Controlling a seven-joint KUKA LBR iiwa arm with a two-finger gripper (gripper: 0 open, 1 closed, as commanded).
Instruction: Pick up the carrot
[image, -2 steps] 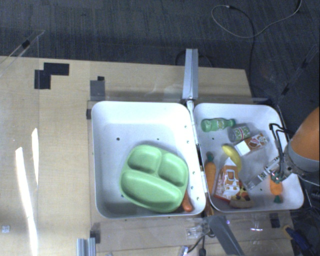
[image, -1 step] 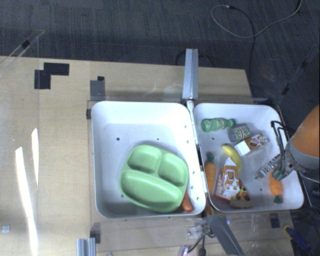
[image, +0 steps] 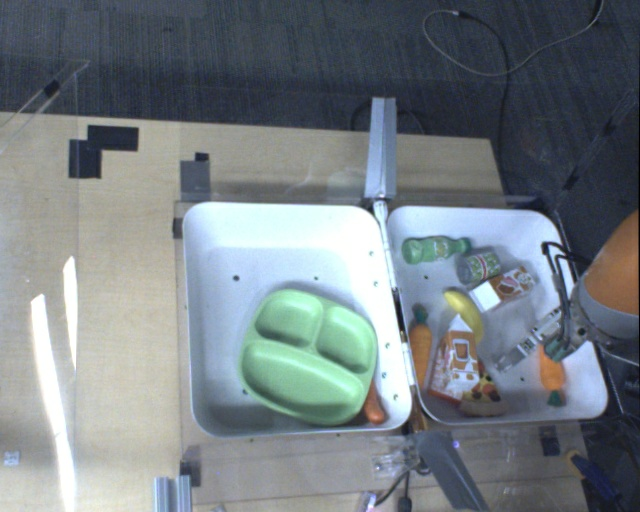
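The carrot lies in the right bin, close against its left wall, long axis running near to far with the green top at the far end. A banana and a juice carton sit just beside it on the right. The jaws hover over the bin's middle-right, so the carrot lies to their left, beyond the carton. Whether the jaws are apart or together cannot be told; nothing shows between them. A second small carrot lies just right of the jaws.

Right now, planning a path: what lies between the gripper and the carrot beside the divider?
Camera view: an orange carton sits between gripper and carrot.
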